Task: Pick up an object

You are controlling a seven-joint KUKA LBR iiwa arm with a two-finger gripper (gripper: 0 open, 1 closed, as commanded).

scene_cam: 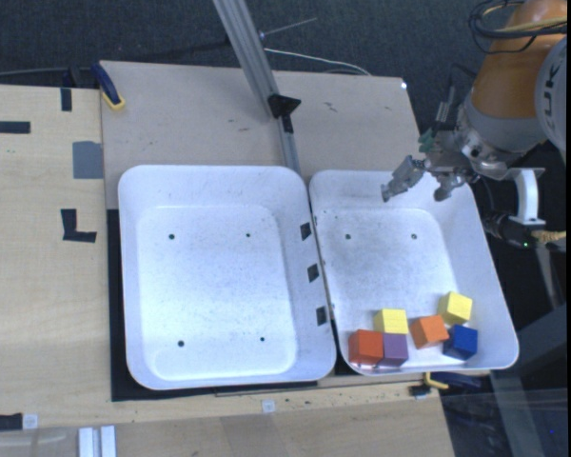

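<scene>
- The right bin is the landmark here: a shallow white tray with a speckled floor, set edge to edge with the left bin, which has the same white, speckled look.
- All the blocks sit in the right bin's near end, clustered along its front wall.
- A red cube lies nearest the bin's front-left corner, touching a purple cube just to its right.
- A yellow cube sits just behind the purple one.
- An orange cube lies tilted toward the middle of the cluster.
- A second yellow cube and a blue cube sit close to the bin's right wall, the blue one nearer the front.
- The gripper hangs over the bin's far end, well apart from the blocks, its two fingers spread with nothing between them.
</scene>
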